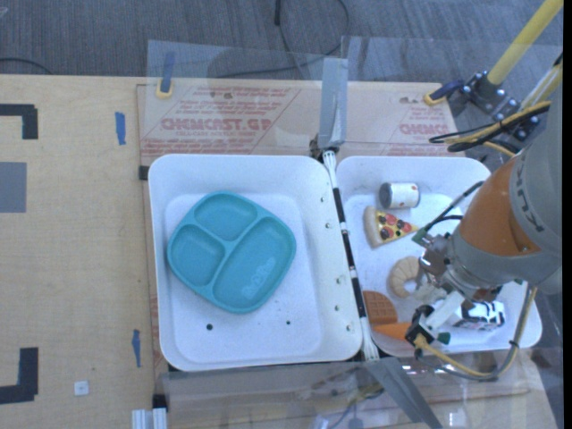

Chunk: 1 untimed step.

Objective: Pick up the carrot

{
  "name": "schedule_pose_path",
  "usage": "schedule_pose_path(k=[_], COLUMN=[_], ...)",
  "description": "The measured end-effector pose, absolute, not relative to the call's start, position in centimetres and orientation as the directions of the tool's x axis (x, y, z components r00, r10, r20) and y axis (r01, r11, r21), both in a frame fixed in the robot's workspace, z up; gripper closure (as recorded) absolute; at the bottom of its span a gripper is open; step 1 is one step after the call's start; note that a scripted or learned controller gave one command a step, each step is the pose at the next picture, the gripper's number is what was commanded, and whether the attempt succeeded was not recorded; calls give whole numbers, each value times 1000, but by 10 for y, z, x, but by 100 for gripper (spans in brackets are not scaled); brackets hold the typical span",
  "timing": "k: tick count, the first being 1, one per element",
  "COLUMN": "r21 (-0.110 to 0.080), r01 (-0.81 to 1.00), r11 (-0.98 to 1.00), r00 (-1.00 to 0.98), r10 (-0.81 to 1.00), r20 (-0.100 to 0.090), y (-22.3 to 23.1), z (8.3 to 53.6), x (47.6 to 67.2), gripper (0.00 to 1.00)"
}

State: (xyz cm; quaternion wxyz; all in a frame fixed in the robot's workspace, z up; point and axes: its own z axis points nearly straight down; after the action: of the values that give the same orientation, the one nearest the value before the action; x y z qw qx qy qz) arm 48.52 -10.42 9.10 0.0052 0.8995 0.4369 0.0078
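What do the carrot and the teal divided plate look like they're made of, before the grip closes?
Carrot: probably moulded plastic toy food; flat, uniform orange, smooth surface, partly hidden under the gripper. Teal plate: likely hard plastic with a matte-to-satin finish; one even colour, rounded moulded dividers, and faint raised lettering in one compartment. Neither can be confirmed by look alone.

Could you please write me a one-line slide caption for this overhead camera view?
Gripper lowered beside the carrot in the right bin, among toy foods; teal divided plate in the left bin.
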Motion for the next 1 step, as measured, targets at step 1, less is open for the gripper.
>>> schedule_pose_path(k=[1], r21=[16], r01=[570], r11=[-821], r00=[821], r10=[571], r20=[11], y=[-97], z=[91], x=[485], gripper=[100])
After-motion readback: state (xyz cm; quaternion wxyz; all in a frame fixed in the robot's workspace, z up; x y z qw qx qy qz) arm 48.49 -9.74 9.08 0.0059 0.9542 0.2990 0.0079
